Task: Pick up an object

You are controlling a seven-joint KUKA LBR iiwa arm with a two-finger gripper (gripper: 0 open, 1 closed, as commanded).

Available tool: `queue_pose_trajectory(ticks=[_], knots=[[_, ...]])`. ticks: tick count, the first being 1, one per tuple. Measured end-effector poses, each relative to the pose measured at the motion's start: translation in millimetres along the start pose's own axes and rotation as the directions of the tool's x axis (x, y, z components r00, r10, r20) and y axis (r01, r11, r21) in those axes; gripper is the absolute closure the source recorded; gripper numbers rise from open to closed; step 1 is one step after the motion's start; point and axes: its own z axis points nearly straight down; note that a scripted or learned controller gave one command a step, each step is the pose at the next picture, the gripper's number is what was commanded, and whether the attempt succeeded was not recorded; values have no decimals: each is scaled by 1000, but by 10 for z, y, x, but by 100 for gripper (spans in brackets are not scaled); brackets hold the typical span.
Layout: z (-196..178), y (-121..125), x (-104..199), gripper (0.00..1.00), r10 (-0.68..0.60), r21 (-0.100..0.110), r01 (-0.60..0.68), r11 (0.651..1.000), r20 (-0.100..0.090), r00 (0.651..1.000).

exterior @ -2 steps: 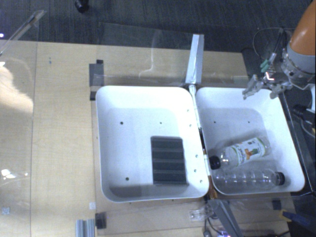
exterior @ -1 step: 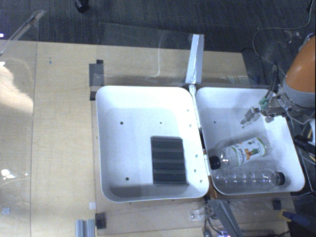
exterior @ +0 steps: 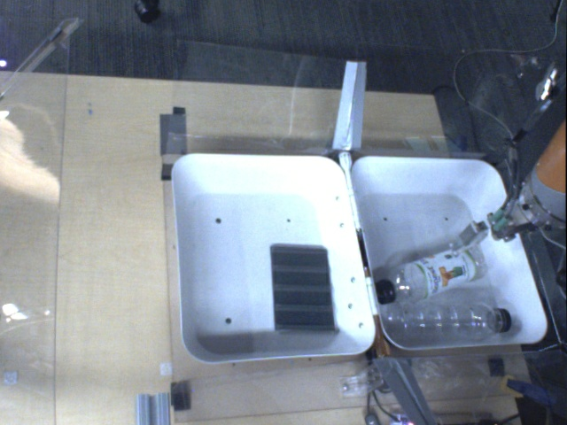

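At the right bin's (exterior: 416, 173) far-right wall, the gripper (exterior: 485, 228) reaches in low over the white floor, its slim fingers pointing toward the bin's middle. Whether those fingers are spread or pressed together cannot be told at this size; nothing is seen between them.

Item 1: clear bottle with a label (exterior: 436, 276), black cap, lying on its side just below and to the left of the gripper tip, its cap end pointing away from the gripper toward the divider between the bins. Its upper end lies near the fingers; contact cannot be made out.

Item 2: clear empty bottle (exterior: 443, 320), dark cap, lying on its side along the near wall of the same bin, further below the gripper, just beside item 1.

Item 3: black ribbed block (exterior: 302, 287), flat on the floor of the left bin (exterior: 221, 184), well apart from the gripper, across the divider.

Item 4: arm (exterior: 549, 171), orange band visible at the picture's right side, directly behind the gripper.

Item 5: wooden bench (exterior: 97, 264), bearing both bins.
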Motion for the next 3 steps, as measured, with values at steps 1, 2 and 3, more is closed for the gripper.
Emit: queue_pose_trajectory(ticks=[1,2,3], knots=[[0,1,1,0,0,0,0,1000,0,1000],[772,-9,345,0,-177,-9,177,984,7,984],[771,326,770,0,-235,-9,235,972,6,972]])
